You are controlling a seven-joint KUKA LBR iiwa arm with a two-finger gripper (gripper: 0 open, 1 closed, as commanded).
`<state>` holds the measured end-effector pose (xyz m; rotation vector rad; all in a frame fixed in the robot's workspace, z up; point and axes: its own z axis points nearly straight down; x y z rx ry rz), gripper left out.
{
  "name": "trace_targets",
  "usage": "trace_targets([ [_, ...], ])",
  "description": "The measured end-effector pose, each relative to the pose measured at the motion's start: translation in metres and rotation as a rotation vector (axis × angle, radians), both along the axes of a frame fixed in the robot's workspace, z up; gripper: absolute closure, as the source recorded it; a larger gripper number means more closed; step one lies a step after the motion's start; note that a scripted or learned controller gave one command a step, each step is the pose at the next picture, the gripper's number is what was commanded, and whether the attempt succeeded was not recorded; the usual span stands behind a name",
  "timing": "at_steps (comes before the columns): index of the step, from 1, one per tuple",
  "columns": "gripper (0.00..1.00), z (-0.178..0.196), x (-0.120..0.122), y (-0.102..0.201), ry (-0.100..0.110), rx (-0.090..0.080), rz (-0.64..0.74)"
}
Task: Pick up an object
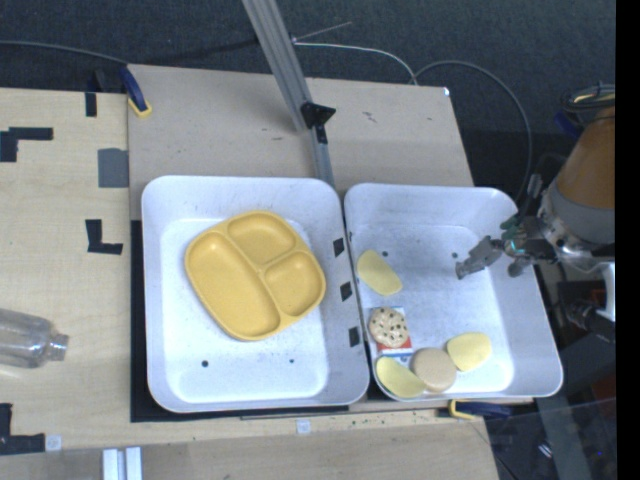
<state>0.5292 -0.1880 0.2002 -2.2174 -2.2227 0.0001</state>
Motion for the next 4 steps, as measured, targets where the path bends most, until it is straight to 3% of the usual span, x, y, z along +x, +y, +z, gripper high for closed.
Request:
trace_targets([
  [1,0.0,-0.047,-0.022,-0.014,0.006,-0.001,-0.004],
  [2,0.0,-0.105,-0.03,0.071,-0.01,-0.008,-0.003],
  [3,1.0,-0.095,-0.03,0.07,-0.009,-0.005,-0.005],
  [4,1.0,-0.11,-0.044,0.005,-0.003,-0.001,-0.006],
])
